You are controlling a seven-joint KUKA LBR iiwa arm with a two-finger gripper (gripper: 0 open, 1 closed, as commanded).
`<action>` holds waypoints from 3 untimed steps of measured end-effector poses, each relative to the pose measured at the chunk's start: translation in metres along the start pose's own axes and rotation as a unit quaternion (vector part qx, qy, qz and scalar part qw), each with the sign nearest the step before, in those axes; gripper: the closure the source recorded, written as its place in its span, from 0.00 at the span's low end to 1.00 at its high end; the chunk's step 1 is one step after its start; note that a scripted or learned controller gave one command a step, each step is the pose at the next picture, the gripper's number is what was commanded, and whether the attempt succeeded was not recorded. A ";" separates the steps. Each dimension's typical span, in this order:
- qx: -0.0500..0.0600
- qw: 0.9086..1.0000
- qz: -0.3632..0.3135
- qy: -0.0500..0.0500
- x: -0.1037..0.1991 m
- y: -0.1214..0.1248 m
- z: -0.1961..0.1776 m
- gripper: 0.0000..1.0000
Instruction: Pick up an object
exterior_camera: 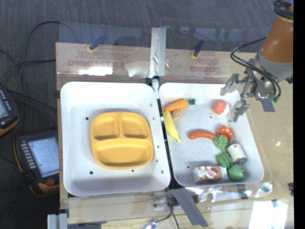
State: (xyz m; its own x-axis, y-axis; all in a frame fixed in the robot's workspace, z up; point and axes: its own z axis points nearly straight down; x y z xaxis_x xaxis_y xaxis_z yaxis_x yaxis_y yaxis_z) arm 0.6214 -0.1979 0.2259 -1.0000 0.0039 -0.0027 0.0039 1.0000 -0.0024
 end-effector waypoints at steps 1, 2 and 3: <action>0.000 0.999 -0.047 0.000 0.048 0.000 0.131 0.00; 0.001 0.999 0.033 -0.006 0.057 0.052 0.135 0.00; 0.000 1.000 0.029 -0.007 0.032 0.106 0.134 0.00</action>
State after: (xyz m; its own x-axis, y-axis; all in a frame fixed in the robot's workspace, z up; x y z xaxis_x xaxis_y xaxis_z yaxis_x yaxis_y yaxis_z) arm 0.5900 -0.0925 0.0911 -0.9979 0.0628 -0.0172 0.0628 0.9980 -0.0012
